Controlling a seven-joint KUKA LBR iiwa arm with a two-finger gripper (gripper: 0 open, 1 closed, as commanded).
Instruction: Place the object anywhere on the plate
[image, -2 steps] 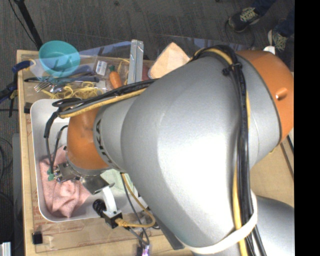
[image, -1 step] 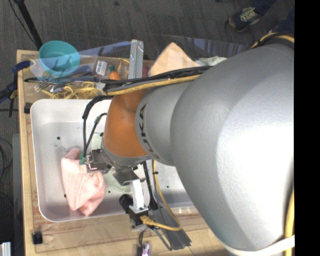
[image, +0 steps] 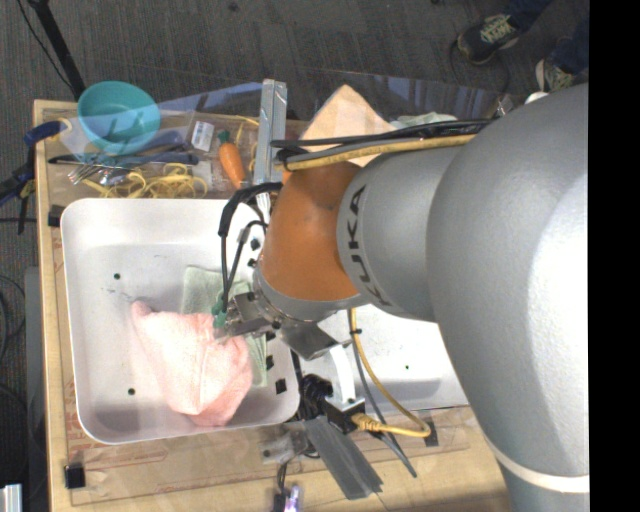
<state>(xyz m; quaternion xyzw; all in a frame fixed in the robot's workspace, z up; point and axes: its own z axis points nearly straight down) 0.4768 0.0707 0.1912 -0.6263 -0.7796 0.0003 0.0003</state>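
A crumpled pink cloth (image: 190, 365) lies in the left white bin (image: 100, 260), toward its front right. Just behind it a pale green flat thing (image: 202, 288) pokes out, partly covered by the cloth and the arm; I cannot tell whether it is a plate. My gripper (image: 232, 318) hangs low at the cloth's right edge, close to or touching it, under the orange band of the wrist. The big grey arm hides most of the right bin (image: 410, 372).
Behind the bins sit a teal bowl (image: 118, 112), an orange carrot-like thing (image: 232, 163), yellow loops (image: 160, 183) and some forks (image: 90, 175). The left half of the left bin is bare white floor. A tan cloth (image: 345, 112) lies at the back.
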